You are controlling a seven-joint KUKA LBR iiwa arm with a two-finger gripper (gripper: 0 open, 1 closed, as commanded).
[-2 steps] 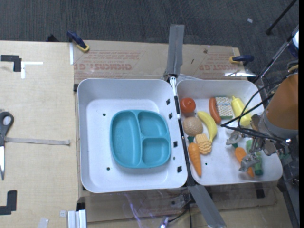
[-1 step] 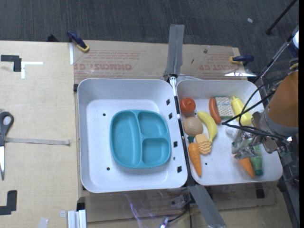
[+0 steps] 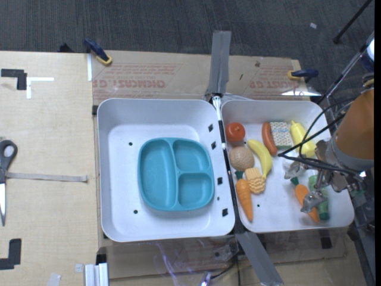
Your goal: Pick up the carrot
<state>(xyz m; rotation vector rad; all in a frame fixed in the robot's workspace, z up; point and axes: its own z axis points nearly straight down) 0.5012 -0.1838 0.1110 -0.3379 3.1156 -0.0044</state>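
Two orange carrots lie in the right bin (image 3: 280, 222). The longer carrot (image 3: 244, 200) rests near the bin's left wall, below a yellow waffle piece (image 3: 255, 181). A smaller carrot (image 3: 302, 193) with a green top (image 3: 322, 211) sits near the front right corner. My gripper (image 3: 301, 187) hangs over this smaller carrot, reaching in from the right. Its metal fingers (image 3: 309, 202) stand apart, one on each side of the carrot, which still lies on the bin floor.
The right bin also holds a tomato (image 3: 236, 131), a banana (image 3: 261, 154), a brown potato (image 3: 241, 157), a sausage (image 3: 269, 138), a green box (image 3: 280, 133) and a yellow piece (image 3: 299, 137). The left bin (image 3: 113, 177) bears a blue divided plate (image 3: 177, 173). Black cables (image 3: 309, 137) cross the right bin.
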